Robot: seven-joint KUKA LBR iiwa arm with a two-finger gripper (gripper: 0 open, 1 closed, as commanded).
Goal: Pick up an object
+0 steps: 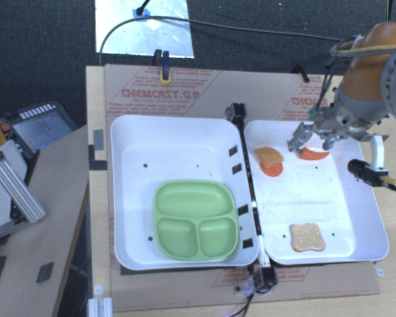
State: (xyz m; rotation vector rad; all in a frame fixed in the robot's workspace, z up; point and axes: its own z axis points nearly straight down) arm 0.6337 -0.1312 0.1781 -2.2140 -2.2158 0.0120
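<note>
The scene is evenly and fairly brightly lit from above, so the two white bins (185, 127) read almost blown out and their inner walls lose detail, while the dark backdrop (39, 25) beyond the table stays nearly black. A shiny sheet (145, 18) at the top throws mottled glare, and shadows are soft and short, hugging the green tray (196, 220) and the arm (373, 71). Overall the picture is slightly soft and grainy, with small parts smeared.
</note>
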